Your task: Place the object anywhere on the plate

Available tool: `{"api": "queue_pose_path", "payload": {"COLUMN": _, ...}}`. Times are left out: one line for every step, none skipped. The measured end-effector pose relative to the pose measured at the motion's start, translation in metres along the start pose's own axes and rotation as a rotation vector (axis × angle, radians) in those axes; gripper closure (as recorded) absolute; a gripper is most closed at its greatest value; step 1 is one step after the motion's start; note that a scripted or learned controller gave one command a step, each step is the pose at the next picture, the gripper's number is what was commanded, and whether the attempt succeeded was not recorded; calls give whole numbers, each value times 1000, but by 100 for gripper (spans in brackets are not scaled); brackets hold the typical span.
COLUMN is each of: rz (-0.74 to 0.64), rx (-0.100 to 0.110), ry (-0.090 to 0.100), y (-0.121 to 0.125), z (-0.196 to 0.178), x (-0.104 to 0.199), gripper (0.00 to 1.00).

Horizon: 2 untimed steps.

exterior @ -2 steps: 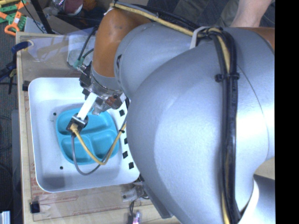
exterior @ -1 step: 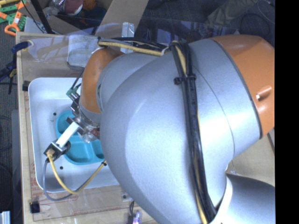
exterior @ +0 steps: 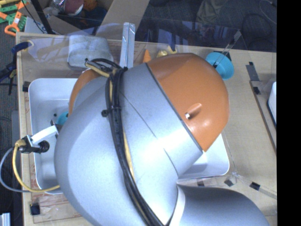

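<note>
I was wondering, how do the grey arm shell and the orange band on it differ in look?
The grey arm shell is silvery, while the orange band is a matt orange. A black cable bundle runs down the grey arm shell, while the orange band is bare apart from a small peg. The grey arm shell lies lower left in the view, and the orange band sits upper right. Both are smooth, rounded and meet along one seam.

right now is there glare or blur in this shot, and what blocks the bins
Camera view: sharp overall, with a bright sheen on the grey arm and soft highlights on its orange band; the arm, close to the lens, covers most of both white bins.
</note>
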<state>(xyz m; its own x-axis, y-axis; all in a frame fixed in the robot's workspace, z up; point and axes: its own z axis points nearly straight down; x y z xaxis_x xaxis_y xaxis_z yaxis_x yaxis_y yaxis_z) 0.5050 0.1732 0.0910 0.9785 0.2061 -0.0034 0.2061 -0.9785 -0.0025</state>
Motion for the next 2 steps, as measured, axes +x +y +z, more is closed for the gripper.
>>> {"api": "queue_pose_path", "payload": {"rz": -439, "rx": 0, "ry": -1, "y": -52, "z": -107, "x": -17, "gripper": 100}}
{"api": "queue_pose_path", "payload": {"rz": -724, "rx": -1, "ry": -3, "y": 4, "z": -125, "x": 7, "gripper": 100}}
